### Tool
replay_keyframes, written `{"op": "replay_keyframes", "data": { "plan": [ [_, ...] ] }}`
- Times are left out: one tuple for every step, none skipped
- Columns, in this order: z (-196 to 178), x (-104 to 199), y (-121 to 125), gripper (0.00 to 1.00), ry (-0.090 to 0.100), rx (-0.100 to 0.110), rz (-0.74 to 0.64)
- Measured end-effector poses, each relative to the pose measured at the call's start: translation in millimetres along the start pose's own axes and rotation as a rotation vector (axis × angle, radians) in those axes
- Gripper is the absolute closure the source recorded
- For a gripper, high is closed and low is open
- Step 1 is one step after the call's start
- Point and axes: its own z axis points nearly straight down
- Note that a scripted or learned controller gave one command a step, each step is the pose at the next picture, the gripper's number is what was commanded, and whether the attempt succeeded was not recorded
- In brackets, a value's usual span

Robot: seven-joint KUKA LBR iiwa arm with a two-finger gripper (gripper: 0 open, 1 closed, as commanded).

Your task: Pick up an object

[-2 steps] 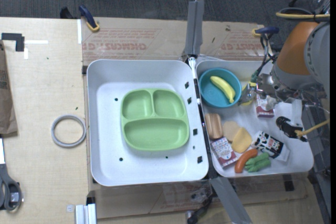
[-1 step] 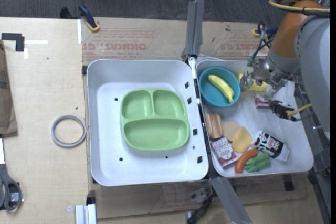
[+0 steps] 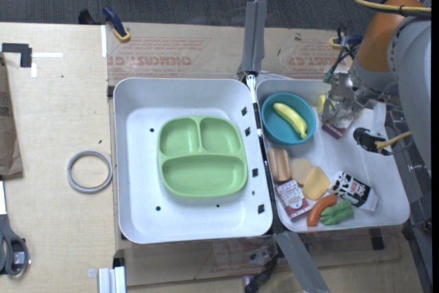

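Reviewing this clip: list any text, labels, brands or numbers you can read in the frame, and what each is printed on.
Red print on the cardboard sheet behind the bins: several lines, upside down and blurred, not readable.
Small red and white packet in the right bin: label too small to read.
Black and white carton in the right bin: print too small to read.
Nothing else legible.

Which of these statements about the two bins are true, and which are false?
1. The green divided plate lies in the left bin. True.
2. The banana lies in the green plate. False: it lies in the blue bowl in the right bin.
3. The claw is over the right bin, near its far edge. True.
4. The carrot lies beside the tape ring. False: the carrot is in the right bin; the ring lies on the bench outside the bins.
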Motion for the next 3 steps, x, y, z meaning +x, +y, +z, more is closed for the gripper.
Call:
{"op": "replay_keyframes", "data": {
  "plan": [
    [8.0,39.5,-1.9,1.00,-0.004,-0.018,0.305],
    [-159.1,35.2,-22.1,1.00,0.016,-0.019,0.146],
    [-158.6,35.6,-22.3,0.00,0.016,-0.018,0.145]
  ]
}}
